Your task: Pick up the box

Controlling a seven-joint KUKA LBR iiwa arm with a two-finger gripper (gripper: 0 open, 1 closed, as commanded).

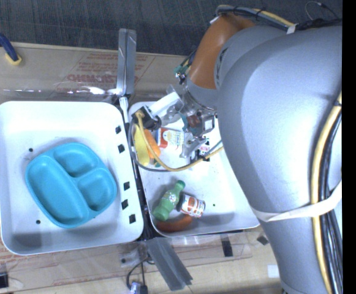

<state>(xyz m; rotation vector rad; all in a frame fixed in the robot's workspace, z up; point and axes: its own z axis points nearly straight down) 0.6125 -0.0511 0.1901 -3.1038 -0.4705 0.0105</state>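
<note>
You have two bins side by side on the surface (55,66). The left bin (6,164) holds a divided tray (70,185) lying flat. In the right bin (227,216), the box (171,138) sits at the far end beside a banana (142,147), under the pincer (193,130). A bottle (168,202) and can (192,206) lie together at the near end.

Left bin (6,164): one blue divided tray (70,184). Right bin (227,216): gripper (187,130) lowered at far end beside white box (171,138) and yellow banana (142,147); green bottle (168,201), small can (193,207) and a reddish item (174,224) near front wall.
</note>
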